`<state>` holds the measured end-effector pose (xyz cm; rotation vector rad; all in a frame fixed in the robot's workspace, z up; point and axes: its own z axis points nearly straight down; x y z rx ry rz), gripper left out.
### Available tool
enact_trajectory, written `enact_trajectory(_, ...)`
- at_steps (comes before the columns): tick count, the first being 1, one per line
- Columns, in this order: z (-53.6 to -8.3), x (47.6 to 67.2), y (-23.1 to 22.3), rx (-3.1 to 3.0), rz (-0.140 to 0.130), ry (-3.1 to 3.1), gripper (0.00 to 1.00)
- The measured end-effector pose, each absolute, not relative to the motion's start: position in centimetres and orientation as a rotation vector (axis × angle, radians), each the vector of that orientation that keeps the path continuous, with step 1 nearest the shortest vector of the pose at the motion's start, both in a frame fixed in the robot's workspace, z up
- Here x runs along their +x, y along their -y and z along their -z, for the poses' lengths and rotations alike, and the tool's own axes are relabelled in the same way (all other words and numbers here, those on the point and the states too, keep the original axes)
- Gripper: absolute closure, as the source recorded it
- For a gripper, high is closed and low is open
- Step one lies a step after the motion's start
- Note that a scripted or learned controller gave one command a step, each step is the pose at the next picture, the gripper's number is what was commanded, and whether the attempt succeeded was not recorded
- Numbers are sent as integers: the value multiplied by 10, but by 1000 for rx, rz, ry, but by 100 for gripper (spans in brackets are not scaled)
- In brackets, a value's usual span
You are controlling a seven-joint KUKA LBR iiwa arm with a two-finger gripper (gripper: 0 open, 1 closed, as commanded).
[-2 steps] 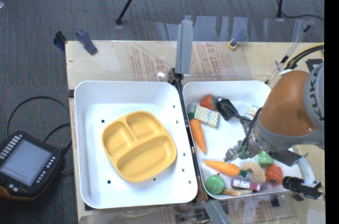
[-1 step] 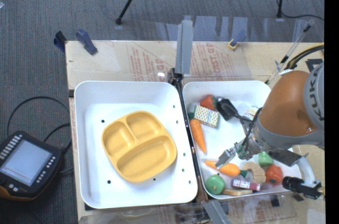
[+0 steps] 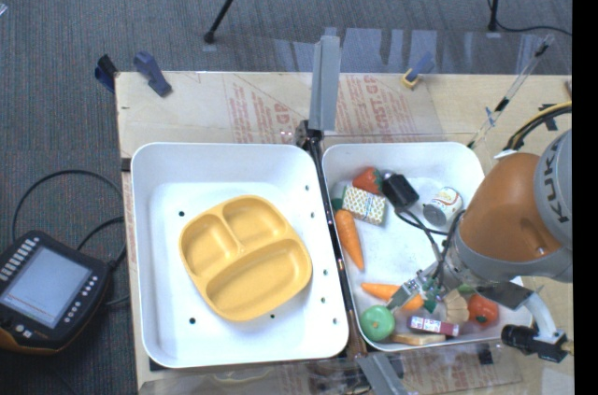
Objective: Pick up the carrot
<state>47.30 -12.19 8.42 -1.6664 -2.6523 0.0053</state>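
A long orange carrot (image 3: 349, 237) lies along the left wall of the right bin (image 3: 467, 156), tip toward the front. A second, smaller carrot (image 3: 380, 290) lies crosswise near the bin's front. My gripper (image 3: 420, 289) reaches down from the grey and orange arm (image 3: 509, 220) at the bin's front right. It is low over the clutter, just right of the small carrot's end, and apart from the long carrot. The arm's body hides the gripper's upper part.
The right bin also holds a green round fruit (image 3: 377, 322), a red tomato (image 3: 483, 310), a small can (image 3: 442, 202), a black object (image 3: 400, 189), a checkered box (image 3: 364, 205) and a pink bar (image 3: 433, 325). A yellow divided plate (image 3: 246, 255) lies in the left bin (image 3: 154, 197).
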Motion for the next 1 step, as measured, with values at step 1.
enact_trajectory(1,-94,474,122,-1669,-2,2650,100)
